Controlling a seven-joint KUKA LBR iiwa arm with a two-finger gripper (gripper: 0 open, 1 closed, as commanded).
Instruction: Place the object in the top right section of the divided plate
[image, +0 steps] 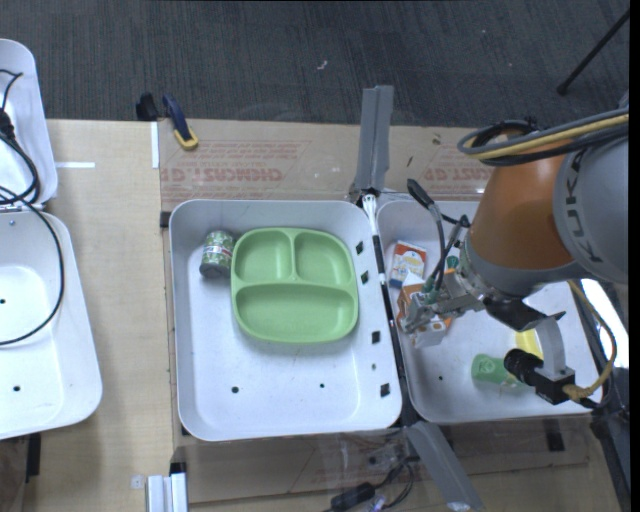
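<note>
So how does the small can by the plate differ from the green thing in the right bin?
The can sits in the left bin, close beside the plate's left edge; the green thing sits in the right bin, near the arm. The can looks grey with a patterned green label; the green thing is plain light green. The can seems upright; the other's pose is unclear. Both are small and lie free of the gripper.
</note>
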